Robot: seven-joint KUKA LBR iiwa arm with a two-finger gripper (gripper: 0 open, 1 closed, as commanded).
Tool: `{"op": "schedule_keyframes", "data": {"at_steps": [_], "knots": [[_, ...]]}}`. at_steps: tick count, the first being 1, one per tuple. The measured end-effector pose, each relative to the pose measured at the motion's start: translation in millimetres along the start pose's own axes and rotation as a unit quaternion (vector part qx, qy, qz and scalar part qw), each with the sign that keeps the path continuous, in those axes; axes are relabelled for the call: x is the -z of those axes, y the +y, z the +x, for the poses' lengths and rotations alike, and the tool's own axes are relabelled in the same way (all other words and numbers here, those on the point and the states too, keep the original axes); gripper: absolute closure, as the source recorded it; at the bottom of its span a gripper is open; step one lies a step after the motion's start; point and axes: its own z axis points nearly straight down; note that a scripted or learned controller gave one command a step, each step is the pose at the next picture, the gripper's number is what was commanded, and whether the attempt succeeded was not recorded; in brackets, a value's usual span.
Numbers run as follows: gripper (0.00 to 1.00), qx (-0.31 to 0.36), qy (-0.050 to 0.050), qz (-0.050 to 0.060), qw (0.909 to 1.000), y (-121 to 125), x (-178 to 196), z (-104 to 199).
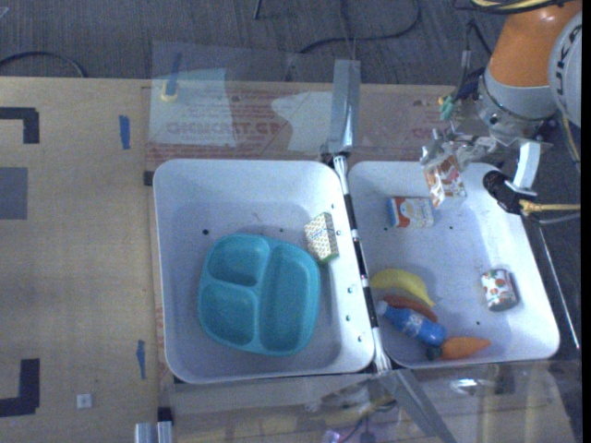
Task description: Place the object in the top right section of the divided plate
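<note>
A teal divided plate [260, 293] lies in the left bin [185, 201]. My gripper [446, 158] hangs over the back of the right bin [536, 275], far to the right of the plate. It is shut on a small white and orange-red packet [446, 182], which dangles tilted from the fingers above the bin floor. A small yellow-checked box [321, 235] leans against the plate's back right rim.
The right bin holds a small white and orange carton [409, 212], a banana [404, 284], a blue bottle [413, 323], an orange carrot [464, 346] and a red-spotted packet [499, 289]. A metal divider [343, 118] runs between the bins at the back.
</note>
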Motion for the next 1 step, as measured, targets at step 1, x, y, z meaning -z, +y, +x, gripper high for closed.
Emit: {"op": "schedule_keyframes", "data": {"at_steps": [1], "knots": [[1.00,-0.084,0.001,0.002,0.9964,-49.4,-33.4,78.4]]}}
